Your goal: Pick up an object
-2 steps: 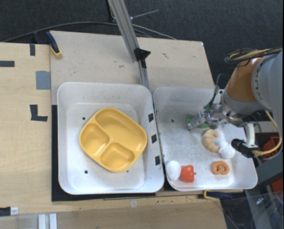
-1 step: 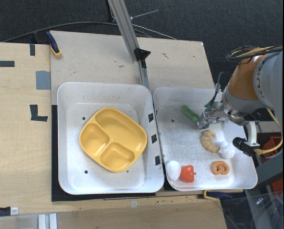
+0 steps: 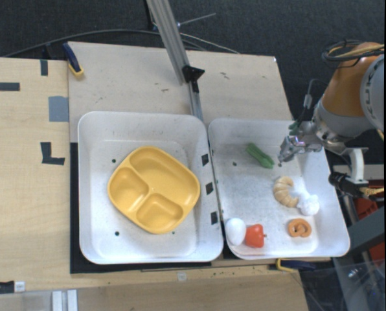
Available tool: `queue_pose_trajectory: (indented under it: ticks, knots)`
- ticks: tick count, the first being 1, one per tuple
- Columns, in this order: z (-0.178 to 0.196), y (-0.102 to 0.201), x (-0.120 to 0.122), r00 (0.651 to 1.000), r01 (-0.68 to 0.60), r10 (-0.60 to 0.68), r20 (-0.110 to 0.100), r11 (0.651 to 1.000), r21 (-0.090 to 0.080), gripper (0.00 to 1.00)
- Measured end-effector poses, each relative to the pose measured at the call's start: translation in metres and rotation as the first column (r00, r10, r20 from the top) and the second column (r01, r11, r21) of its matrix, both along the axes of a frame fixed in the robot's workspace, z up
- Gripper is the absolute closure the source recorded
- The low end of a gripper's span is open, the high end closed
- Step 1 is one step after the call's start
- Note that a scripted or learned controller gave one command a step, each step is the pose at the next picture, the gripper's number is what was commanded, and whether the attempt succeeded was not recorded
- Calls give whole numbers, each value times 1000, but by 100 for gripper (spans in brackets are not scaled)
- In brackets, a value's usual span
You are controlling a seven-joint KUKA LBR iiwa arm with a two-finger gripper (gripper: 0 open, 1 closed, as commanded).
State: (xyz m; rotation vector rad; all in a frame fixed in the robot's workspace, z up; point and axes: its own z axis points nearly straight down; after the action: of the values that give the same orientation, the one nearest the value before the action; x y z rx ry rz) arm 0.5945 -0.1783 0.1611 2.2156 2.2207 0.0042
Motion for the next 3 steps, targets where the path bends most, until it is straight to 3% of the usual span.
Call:
queue_pose_trajectory:
  ticks: [1,2,3]
  knots:
    - [60,5,8,1000,-1,1,1,1000,0,100]
    - [80,6,9,1000,1,-1,-4,1000,1,100]
    - [67,57,2,1000,-3,3,-7,1000,2,100]
